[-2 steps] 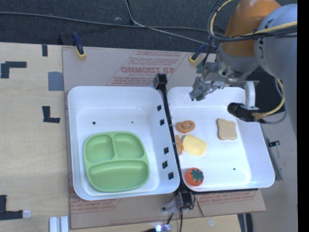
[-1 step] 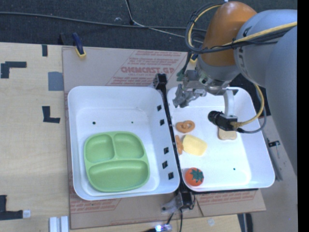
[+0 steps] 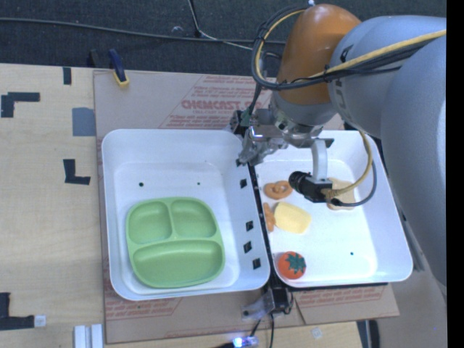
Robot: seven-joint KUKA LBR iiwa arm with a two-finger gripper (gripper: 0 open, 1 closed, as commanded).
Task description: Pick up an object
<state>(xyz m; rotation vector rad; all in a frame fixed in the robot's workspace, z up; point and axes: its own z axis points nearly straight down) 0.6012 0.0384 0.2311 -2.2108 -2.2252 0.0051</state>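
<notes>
We are hovering gripper (image 3: 255,149) over far-left corner of right bin (image 3: 377,263); jaws state we cannot tell. Yellow piece (image 3: 293,218), pretzel (image 3: 277,189), tomato (image 3: 291,264) are lying nearer. Risk: descending here, hitting bin wall, grasping nothing.

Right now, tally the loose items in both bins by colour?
Green: 1, divided plate in the left bin
Yellow: 1, block in the right bin
Orange: 2, ring-shaped piece, small piece
Red: 1, tomato-like toy
Total: 5
</notes>
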